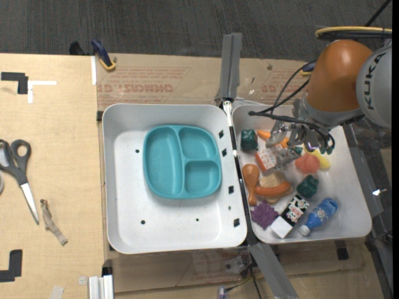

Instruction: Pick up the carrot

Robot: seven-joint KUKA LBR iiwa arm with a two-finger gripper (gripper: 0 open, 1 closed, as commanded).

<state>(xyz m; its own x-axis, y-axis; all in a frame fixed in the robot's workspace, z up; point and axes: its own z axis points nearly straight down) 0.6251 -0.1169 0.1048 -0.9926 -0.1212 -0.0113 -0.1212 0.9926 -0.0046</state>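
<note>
The carrot [265, 134] is a small orange piece in the back part of the right bin [349, 226], next to a dark green toy [249, 140]. Part of it is hidden under the gripper. My gripper [283, 149] hangs low over the bin's back middle, just right of the carrot's visible end and above a red-and-white box [265, 160]. From this angle I cannot make out whether anything sits in the gripper.
The right bin is crowded: an orange-red round toy [307, 163], a hot dog [272, 190], a brown drumstick [250, 175], a purple toy [264, 215], a blue bottle [319, 215]. A teal divided plate [182, 161] lies in the left bin [124, 229]. Scissors [20, 173] rest on the bench at left.
</note>
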